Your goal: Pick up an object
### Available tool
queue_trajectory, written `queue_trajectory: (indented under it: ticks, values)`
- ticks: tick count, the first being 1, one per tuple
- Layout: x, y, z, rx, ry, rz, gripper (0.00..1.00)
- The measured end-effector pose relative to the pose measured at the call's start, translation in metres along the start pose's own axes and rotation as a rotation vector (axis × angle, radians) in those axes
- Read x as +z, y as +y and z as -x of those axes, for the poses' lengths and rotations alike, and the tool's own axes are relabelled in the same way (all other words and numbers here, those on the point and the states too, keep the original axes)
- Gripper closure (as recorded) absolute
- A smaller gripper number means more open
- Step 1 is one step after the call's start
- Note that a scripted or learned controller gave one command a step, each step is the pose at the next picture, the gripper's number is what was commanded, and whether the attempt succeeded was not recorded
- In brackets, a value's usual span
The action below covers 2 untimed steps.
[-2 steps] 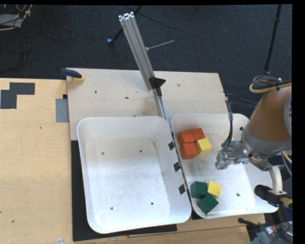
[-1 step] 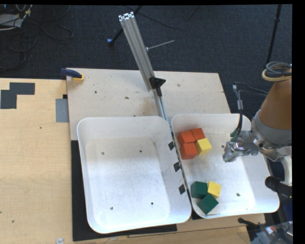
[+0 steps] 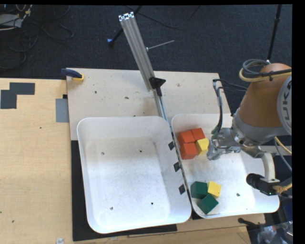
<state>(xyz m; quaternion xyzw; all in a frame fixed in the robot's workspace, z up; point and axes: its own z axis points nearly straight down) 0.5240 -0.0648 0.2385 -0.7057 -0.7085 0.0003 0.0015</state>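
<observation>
The arm (image 3: 267, 102) reaches in over the right bin (image 3: 248, 202), its gripper (image 3: 217, 151) low beside a yellow block (image 3: 202, 145). I cannot tell its state. That block touches a cluster of red blocks (image 3: 188, 143) against the bin's left wall. Nearer the front lie two green blocks (image 3: 203, 196) and another yellow one (image 3: 214, 188), bunched together. The left bin (image 3: 95, 209) sits alongside.

A robotics lab: bench-mounted arm (image 3: 267, 105), floor cables (image 3: 28, 14).
</observation>
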Motion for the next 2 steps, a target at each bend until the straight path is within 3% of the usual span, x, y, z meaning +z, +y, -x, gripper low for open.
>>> queue_trajectory:
  ticks: [2]
  values:
    - [0.003,0.0,-0.115,0.0,-0.001,0.0,1.0]
